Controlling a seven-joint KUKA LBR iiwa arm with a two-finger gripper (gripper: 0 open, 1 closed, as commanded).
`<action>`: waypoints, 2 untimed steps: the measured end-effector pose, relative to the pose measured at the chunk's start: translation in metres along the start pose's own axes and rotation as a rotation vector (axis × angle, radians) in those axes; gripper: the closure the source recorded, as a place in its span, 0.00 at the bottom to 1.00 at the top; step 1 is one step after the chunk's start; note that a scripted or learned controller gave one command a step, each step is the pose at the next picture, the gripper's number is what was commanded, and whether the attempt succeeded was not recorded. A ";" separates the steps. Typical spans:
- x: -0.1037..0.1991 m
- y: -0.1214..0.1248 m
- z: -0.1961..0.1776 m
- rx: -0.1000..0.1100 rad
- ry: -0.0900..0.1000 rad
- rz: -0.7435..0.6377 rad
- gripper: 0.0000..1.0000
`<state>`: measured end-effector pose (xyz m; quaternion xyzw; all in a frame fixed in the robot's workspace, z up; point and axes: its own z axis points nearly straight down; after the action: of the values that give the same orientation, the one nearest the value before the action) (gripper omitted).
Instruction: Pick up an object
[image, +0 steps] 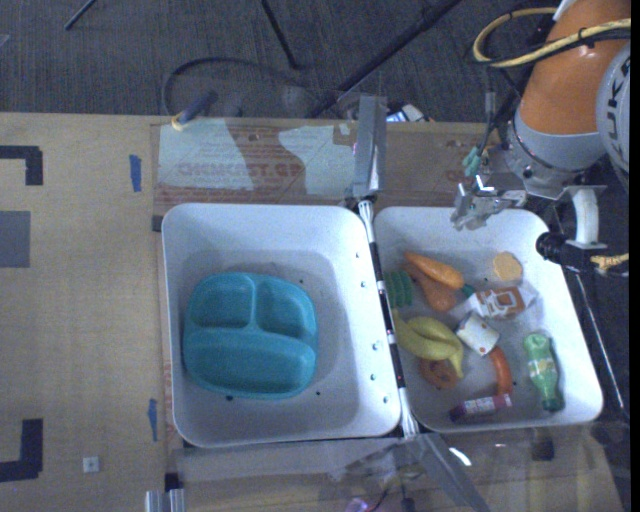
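The gripper (478, 207) is observed in the upper right of the frame, poised over the top rim of the right bin (590, 395), with nothing seen between or under it; whether it is spread or closed cannot be told, the metal parts being too small and blurred. The candidate objects are all found in the right bin, lower in the frame than the gripper. A carrot (435, 270) is noted nearest, just below and slightly left of the gripper, its long axis running from upper left to lower right. A round yellow piece (507, 267) is noted below and slightly right, near the bin's right wall. Further down, a small carton (499, 303), a banana bunch (432, 337) lying roughly across the frame, a green bottle (541, 371) lying roughly top to bottom, and a slim tube (481, 406) near the bottom rim are recorded. The left bin (200, 225) is seen to hold a blue divided tray (250, 333), well apart from the gripper. It is judged that no object has yet been picked, and that the coming descent would have to be directed downward in the frame, with the grasp set across the carrot's diagonal axis if that item is chosen.
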<state>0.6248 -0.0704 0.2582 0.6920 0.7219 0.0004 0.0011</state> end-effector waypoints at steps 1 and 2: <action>0.007 -0.093 0.002 0.003 0.001 0.009 1.00; 0.007 -0.093 0.002 0.003 0.001 0.009 0.00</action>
<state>0.5314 -0.0675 0.2557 0.6952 0.7188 -0.0002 -0.0003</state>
